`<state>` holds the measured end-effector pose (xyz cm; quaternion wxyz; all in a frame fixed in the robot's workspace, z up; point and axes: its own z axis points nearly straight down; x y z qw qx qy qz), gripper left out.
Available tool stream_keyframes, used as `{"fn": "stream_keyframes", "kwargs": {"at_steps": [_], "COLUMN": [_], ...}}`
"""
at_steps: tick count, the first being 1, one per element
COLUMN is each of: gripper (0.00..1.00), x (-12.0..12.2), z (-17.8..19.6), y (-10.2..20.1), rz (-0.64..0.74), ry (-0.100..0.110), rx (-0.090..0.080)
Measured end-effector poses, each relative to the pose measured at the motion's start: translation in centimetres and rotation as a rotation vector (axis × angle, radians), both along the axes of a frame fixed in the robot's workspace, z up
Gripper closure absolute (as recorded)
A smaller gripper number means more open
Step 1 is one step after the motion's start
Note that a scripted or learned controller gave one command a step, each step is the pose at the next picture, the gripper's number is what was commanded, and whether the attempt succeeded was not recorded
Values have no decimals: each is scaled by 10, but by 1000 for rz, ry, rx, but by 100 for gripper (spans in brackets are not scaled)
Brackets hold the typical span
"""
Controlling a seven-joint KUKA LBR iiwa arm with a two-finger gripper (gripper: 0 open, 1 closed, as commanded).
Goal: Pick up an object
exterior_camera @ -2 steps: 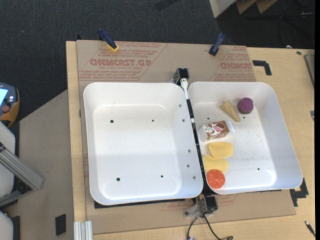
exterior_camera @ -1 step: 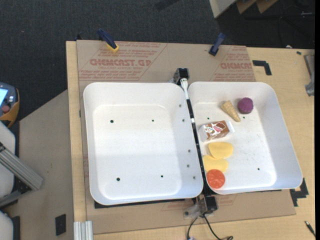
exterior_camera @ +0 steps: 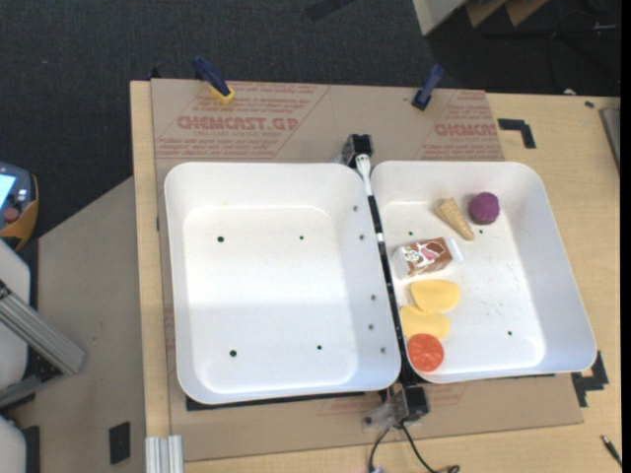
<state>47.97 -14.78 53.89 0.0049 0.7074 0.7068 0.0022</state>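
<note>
Fingers' state cannot be told; purple ball [exterior_camera: 483,207] and cone [exterior_camera: 455,218] lie in right bin [exterior_camera: 537,294]

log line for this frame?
stage: pre-pick | right bin: purple ball, cone, packet, yellow pieces, red disc | held: nothing seen

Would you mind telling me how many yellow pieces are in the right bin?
2: one yellow piece below the packet, another just beneath it, touching the red disc.

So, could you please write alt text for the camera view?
Two shallow white bins sit side by side on a bench. The right bin holds a purple ball, a tan cone, a snack packet, two yellow pieces and a red disc.
</note>
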Motion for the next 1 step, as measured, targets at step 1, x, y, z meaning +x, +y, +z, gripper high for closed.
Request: {"fn": "stream_keyframes", "kwargs": {"at_steps": [1], "gripper": [100], "x": [44], "z": [-146], "y": [-51], "rz": [-3], "ry": [21], "rx": [6]}}
